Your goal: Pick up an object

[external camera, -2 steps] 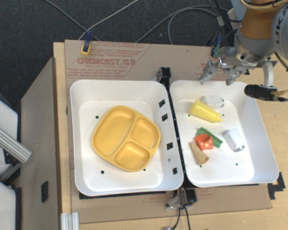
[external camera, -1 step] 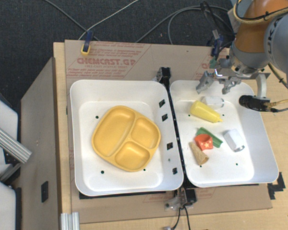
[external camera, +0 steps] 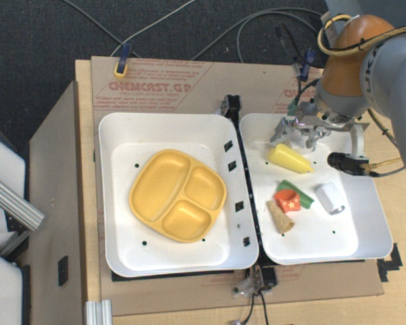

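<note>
Nearest, at 7 o'clock in the right bin [external camera: 352,235], lies a brown wedge [external camera: 281,217]. At the wedge's far end, and seeming to touch it, is a red pepper [external camera: 287,201] with green parts at its 12 and 3 o'clock. A white cylinder [external camera: 329,198] lies near the pepper at its 3 o'clock, close to the bin's middle and apart from the wedge.

The left bin [external camera: 122,249] holds a yellow tray [external camera: 178,195] with three compartments (it sits askew to the bin's walls). The tray rests flat near the bin's middle.

Farther back, at 11 o'clock in the right bin, a yellow cone [external camera: 289,158] lies on its side. Its narrow end points toward 4 o'clock, and it is apart from the pepper.

The gripper [external camera: 300,133] hangs just beyond the cone, at 12 o'clock in the same bin, close to the far wall. From this slant I cannot tell whether it is open or closed, and I can make out nothing in its grasp. The cone is just beside it, on the bin floor. The arm [external camera: 392,66] leads away from the gripper toward 2 o'clock, its orange band just above the wrist.

A cardboard sheet [external camera: 189,87] with red lettering lies under both bins and shows beyond them. A yellow clip [external camera: 122,65] sits at its 11 o'clock corner. Farthest off, cables [external camera: 54,5] loop over the dark ground.
</note>
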You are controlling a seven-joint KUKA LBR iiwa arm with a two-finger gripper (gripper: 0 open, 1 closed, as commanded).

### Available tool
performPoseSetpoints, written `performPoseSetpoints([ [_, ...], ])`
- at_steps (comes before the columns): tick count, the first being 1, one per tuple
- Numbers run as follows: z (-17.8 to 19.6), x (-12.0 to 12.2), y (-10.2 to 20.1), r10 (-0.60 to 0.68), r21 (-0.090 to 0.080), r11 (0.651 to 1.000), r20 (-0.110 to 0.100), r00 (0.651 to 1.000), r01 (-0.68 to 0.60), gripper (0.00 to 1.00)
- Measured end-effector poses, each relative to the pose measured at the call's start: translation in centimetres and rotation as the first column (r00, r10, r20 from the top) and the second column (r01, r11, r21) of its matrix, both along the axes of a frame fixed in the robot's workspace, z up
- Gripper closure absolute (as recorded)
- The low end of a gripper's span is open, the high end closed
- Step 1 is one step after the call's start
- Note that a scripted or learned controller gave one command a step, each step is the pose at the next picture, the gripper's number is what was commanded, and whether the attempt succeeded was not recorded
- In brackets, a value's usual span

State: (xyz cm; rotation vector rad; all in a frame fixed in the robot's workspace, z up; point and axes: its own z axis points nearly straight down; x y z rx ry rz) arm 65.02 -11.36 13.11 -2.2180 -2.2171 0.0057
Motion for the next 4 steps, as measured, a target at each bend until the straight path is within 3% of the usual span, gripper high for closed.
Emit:
performPoseSetpoints([
  [1, -2.5, 0.6, -0.1, 0.0, -0.005, 1.0, 0.023, 1.0, 0.0, 0.0],
  [2, -1.2, 0.8, -0.3, 0.002, -0.013, 1.0, 0.033, 0.999, -0.002, 1.0],
  [3, 3.3, 0.7, 0.0, 0.002, -0.001, 1.0, 0.011, 1.0, -0.002, 1.0],
  [4, 7.9, 0.7, 0.6, 0.003, -0.002, 1.0, 0.013, 1.0, -0.003, 1.0],
])
